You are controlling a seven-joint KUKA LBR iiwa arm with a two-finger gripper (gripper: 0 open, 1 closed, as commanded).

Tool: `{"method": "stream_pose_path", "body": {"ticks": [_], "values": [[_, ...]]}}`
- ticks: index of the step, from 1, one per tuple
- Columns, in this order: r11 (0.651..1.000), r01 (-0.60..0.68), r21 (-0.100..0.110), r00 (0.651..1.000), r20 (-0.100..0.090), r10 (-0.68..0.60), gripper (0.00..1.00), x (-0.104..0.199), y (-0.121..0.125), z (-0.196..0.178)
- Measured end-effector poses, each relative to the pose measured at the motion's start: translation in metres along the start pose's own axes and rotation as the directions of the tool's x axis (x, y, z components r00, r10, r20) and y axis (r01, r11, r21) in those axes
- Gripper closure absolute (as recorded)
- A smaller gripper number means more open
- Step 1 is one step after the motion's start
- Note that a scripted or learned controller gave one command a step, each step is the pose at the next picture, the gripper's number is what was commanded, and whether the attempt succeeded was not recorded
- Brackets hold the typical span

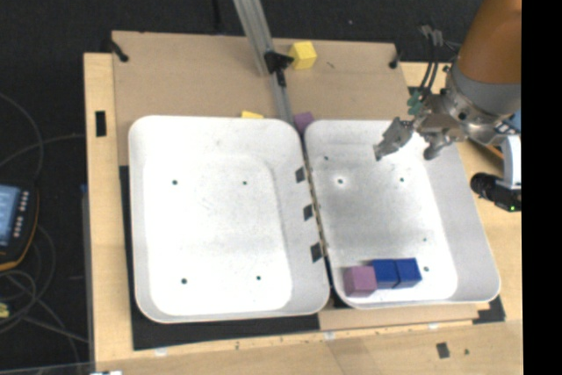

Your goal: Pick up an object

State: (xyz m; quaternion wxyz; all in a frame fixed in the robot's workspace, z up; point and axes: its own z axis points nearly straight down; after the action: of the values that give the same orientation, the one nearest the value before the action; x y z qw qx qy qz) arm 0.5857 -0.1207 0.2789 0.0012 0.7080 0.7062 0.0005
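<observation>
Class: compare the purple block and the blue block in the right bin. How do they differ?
The purple block is pale purple; the blue block is deep blue. The purple block looks roughly cubic, the blue block wider. The purple block lies left of the blue block. Both sit touching at the right bin's near edge.

Arm (492, 31) cut off at right; yellow block (252, 114) half hidden behind left bin (140, 189).

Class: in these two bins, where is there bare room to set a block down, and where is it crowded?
The left bin is bare throughout. The right bin is bare from mid-floor back; its near edge is crowded by the purple block and blue blocks.
</observation>
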Motion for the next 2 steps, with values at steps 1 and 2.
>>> {"method": "stream_pose_path", "body": {"ticks": [1,2], "values": [[1.000,0.001,-0.002,1.000,0.001,-0.001,0.00,-0.016,-0.008,-0.022],[1.000,0.000,0.002,1.000,0.001,0.000,0.00,-0.039,-0.012,-0.015]]}}
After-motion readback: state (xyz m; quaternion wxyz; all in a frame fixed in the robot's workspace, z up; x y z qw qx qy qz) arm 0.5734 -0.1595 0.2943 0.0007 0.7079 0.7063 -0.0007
